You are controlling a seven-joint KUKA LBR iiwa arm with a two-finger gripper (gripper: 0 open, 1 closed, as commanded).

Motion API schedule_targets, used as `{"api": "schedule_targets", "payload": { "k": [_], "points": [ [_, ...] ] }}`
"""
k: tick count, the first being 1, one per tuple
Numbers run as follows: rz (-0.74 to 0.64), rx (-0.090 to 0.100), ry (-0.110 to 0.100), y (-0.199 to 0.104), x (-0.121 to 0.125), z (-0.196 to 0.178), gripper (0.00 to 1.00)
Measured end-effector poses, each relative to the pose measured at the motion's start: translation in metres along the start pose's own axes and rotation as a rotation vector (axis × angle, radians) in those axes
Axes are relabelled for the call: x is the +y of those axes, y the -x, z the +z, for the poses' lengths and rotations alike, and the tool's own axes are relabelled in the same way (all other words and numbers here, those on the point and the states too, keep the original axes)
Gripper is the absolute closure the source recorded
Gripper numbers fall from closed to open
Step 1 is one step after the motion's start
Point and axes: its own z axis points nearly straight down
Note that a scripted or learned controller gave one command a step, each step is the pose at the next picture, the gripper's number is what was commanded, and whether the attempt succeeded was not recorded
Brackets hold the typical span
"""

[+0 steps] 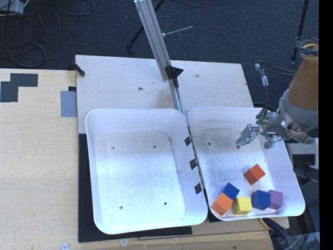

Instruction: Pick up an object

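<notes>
Several small cubes lie in the right bin (218,120), clustered at its near right corner. A red cube (254,174) sits a little apart from the others. Nearer the front rim are a blue cube (229,190), an orange cube (222,203), a yellow cube (242,205), a second blue cube (260,199) and a purple cube (276,198). My gripper (256,138) hangs over the far right part of this bin, behind the red cube. Its fingers (244,138) are spread open, with nothing between them.
The left bin (93,139) sits beside the right one, joined by a divider with black clips (193,163). A slanted aluminium bar (156,40) rises from the back of the bench. Cables and stands lie on the dark floor behind.
</notes>
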Motion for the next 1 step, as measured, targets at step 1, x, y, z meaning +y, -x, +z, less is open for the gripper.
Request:
{"api": "schedule_targets", "payload": {
  "k": [1],
  "points": [
    [-0.008, 0.000, 0.003, 0.0356, -0.0046, 0.1436, 0.00]
  ]
}}
